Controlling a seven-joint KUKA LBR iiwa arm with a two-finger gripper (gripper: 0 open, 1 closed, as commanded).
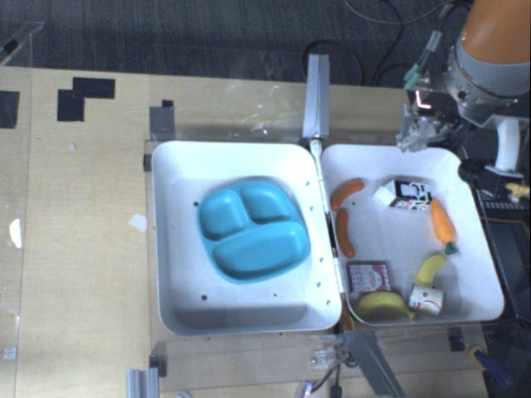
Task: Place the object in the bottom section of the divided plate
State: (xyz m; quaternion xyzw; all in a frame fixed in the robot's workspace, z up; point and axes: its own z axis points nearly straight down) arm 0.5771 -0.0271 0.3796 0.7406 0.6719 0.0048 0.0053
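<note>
A blue divided plate (252,228) lies in the left white bin (174,222), its large bottom section nearest the front edge and bare. The right bin (477,247) holds the loose objects: two orange-red sausages (347,192) (343,232), a white and black carton (410,194), a carrot (442,223), a small yellow banana (431,268), a larger yellow-green banana (383,305), a white cup (426,300) and a dark pink-edged packet (368,276). My gripper (412,138) hangs above the right bin's back edge, with nothing seen between its fingers.
A metal divider post (316,98) stands upright between the two bins at the back. Black cables (398,15) trail over the dark floor behind the bench. Bare wooden bench (75,222) spreads to the left of the bins.
</note>
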